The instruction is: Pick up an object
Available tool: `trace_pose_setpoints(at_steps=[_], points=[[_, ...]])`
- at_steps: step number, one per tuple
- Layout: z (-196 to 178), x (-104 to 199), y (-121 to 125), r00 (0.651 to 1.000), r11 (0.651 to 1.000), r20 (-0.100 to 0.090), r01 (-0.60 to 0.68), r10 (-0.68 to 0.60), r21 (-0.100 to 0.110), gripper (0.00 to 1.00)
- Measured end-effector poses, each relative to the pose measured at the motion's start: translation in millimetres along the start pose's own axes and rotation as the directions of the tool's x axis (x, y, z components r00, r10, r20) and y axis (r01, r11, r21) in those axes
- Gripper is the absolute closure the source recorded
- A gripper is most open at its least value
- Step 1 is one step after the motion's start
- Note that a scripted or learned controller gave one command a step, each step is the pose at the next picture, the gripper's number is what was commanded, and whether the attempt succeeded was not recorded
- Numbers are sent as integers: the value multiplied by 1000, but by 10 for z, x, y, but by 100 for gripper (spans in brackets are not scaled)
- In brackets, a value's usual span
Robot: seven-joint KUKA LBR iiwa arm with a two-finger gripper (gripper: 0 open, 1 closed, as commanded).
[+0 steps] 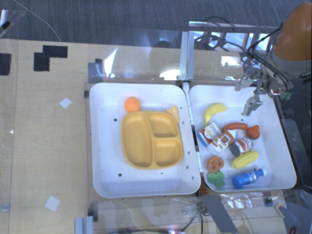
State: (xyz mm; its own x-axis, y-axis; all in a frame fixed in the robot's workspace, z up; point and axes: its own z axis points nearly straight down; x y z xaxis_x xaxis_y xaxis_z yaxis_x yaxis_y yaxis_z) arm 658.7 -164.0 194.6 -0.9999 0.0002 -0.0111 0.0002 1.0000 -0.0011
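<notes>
Pale wood worktop across the frame, dark carpet along the top. Two shallow white bins side by side at centre.

Left bin: yellow divided tray lying flat at its middle, three compartments. Small orange ball just beside the tray's upper left corner, on the bin floor.

Right bin: cluster of small toy foods, lower centre. Yellow banana uppermost, apart from the rest. Red sausage below it, a reddish piece touching its right end. Red-and-white carton left of centre, next to a small can. Yellow corn cob below the can. Blue bottle lying on its side near the lower edge. Brown pretzel-like ring and green piece at lower left.

Grey arm with orange band entering at upper right. Claw above the right bin's upper right part, well apart from the banana, nothing between the fingers; open or closed — cannot tell.
</notes>
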Motion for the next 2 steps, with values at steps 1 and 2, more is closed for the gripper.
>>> trace_pose_setpoints(at_steps=[1, 2], points=[[-184, 156, -78, 998, 998, 0, -61, 61, 0, 0], [734, 836, 64, 999, 1000, 29, -29, 28, 6, 0]])
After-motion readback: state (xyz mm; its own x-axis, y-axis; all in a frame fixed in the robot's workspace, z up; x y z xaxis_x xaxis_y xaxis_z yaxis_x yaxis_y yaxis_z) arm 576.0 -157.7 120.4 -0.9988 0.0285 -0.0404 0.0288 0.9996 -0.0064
